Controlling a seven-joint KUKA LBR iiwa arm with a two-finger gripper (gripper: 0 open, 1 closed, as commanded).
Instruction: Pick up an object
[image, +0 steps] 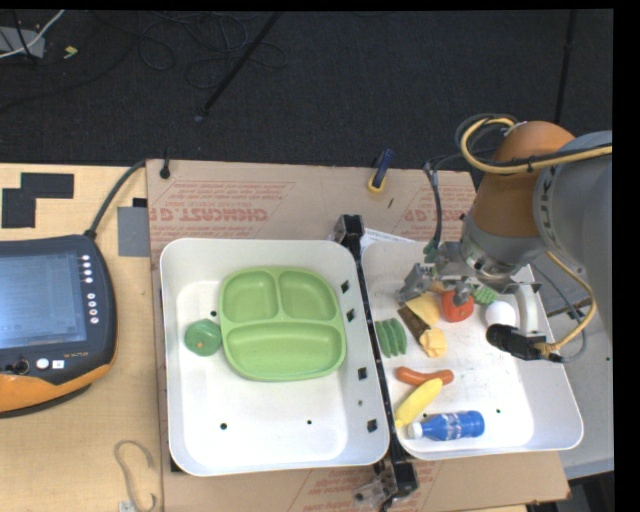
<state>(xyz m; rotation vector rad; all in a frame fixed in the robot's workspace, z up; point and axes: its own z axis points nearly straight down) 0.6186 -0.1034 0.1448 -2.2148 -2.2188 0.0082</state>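
My gripper (438, 290) hangs low over the back of the right bin (560, 400), open, with its fingers spread above a cluster of toy food. Just beneath it lie a brown and yellow piece (418, 316) and a red item (457, 307); I see nothing held between the fingers. A small green piece (486, 295) sits beside the red item. A yellow chunk (434, 344) and a ribbed green piece (392, 337) lie slightly nearer. Further forward are a hot dog sausage (424, 376), a banana (417, 401) and a blue bottle (452, 426).
The left bin (190, 420) holds a green divided plate (282, 325) with a small green round thing (203, 338) at its left. A white cup (500, 313) sits right of the gripper. A tablet (45, 310) rests on the bench at far left.
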